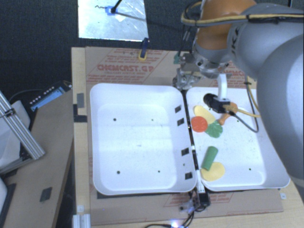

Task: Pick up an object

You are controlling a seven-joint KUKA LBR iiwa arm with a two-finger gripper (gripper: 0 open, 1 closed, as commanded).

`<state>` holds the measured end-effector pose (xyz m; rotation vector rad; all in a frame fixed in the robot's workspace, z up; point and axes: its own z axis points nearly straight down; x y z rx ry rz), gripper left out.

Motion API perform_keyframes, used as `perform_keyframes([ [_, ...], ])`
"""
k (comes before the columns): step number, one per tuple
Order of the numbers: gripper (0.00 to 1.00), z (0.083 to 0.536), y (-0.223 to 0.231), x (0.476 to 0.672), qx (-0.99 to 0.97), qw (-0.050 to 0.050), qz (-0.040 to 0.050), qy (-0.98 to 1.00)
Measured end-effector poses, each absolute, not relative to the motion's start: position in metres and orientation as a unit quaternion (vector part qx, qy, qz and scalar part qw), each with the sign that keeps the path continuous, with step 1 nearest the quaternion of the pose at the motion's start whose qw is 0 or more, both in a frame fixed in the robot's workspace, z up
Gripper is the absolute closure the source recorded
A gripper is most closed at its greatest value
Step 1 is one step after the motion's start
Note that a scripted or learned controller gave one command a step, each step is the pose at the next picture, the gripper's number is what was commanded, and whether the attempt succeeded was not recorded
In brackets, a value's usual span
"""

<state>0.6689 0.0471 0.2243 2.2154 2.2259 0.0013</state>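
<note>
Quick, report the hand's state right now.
The hand: cannot be told whether open or closed; it hangs at the far rim of the right shallow white plastic bin.

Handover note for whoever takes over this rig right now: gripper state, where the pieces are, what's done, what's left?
Gripper: at the far end of the divider between the bins; no piece seen at it.
Pieces, all in the right bin: yellow flat piece, orange disc and green round piece clustered near the divider; green cylinder touching the yellow disc nearer the front.
Done: nothing lifted yet.
Left: move over one piece, descend, grasp, lift.
</note>
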Motion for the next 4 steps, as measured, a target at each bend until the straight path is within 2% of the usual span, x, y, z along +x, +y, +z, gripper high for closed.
perform_keyframes([
  [1, 1.00, 0.221, 0.085, 0.669, 0.705, 0.001, 0.0013, 0.710],
  [2, 1.00, 0.261, 0.047, 0.669, 0.707, 0.002, 0.0016, 0.707],
  [3, 1.00, 0.259, 0.091, 0.669, 0.705, 0.001, 0.0013, 0.710],
  [4, 1.00, 0.278, 0.185, 0.663, 0.703, 0.000, 0.0031, 0.712],
])
